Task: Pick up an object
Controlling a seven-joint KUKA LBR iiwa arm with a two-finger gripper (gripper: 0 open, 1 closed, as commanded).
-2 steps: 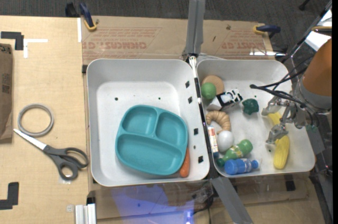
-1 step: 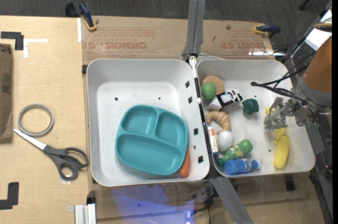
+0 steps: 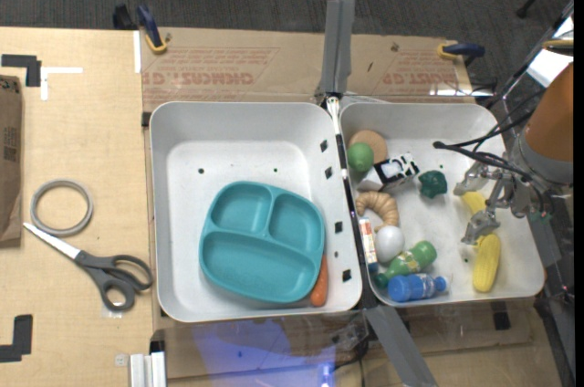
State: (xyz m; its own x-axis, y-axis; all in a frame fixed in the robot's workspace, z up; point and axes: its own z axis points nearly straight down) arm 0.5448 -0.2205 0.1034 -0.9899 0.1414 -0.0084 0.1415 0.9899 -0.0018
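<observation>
My gripper hangs over the right side of the right bin, open, with its two silver fingers spread apart. A small yellow object lies in the gap below the fingers; nothing is clamped. Just below it lies a yellow corn cob. To the left are a dark green toy, a black-and-white toy, a green ball, a wooden ring, a white egg, a green bottle and a blue bottle.
The left bin holds a teal divided plate with an orange carrot against its right edge. Scissors and a tape roll lie on the bench at the left. Cables trail from the arm at the right.
</observation>
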